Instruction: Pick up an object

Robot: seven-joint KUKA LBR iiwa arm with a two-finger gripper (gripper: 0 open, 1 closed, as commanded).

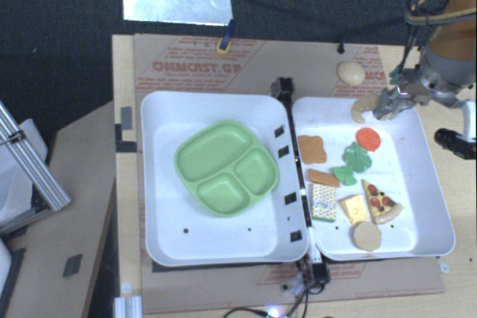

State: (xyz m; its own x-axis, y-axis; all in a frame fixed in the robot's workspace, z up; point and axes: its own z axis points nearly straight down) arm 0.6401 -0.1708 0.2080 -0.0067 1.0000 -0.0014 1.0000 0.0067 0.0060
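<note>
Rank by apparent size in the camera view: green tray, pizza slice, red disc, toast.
1. Green tray, by far the largest.
2. Pizza slice.
3. Toast, close to the pizza slice; that order is unsure.
4. Red disc, smallest.

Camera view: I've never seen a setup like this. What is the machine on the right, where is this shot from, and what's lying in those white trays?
This is one fixed camera above a bench, looking down at a slant. The grey and orange shape at the right is a robot arm; its gripper hangs over the far edge of the right bin. Nothing can be seen held. That bin holds toy food: a red tomato slice, green lettuce, toast, a pizza slice, cheese and a round cookie. The left bin holds a green divided plate. An egg-like piece lies outside, behind the bins.
</note>
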